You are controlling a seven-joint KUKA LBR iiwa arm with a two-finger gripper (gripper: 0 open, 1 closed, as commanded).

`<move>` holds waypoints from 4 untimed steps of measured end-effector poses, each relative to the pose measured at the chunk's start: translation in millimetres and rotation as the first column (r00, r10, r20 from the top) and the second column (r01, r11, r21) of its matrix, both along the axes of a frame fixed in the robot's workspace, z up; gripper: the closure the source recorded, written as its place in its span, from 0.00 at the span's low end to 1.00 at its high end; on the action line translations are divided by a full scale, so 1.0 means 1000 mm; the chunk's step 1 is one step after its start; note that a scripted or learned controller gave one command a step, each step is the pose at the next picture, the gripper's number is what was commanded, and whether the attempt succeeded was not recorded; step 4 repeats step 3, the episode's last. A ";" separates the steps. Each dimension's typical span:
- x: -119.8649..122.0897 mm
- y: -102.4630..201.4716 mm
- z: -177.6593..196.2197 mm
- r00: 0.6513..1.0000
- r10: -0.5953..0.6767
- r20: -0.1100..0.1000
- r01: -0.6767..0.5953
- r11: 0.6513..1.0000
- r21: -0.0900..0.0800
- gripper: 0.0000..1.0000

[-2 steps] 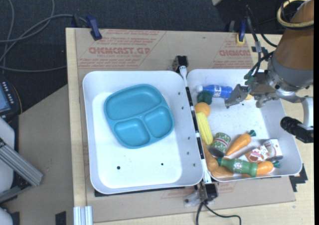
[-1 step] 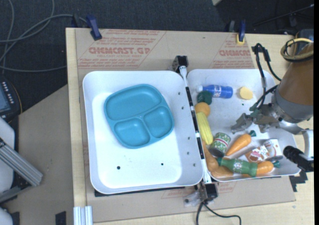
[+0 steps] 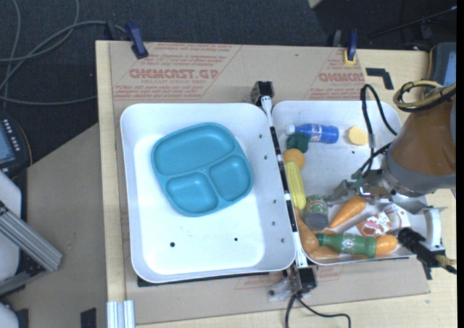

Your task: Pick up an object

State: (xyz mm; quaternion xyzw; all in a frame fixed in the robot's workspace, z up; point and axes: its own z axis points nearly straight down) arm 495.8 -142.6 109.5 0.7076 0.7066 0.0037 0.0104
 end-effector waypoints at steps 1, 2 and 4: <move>-0.018 0.004 -0.026 1.000 0.000 -0.024 0.000 1.000 0.011 0.00; -0.016 0.005 -0.015 1.000 0.001 -0.018 -0.001 1.000 0.010 1.00; 0.013 0.100 0.081 1.000 0.015 -0.008 -0.015 1.000 0.013 1.00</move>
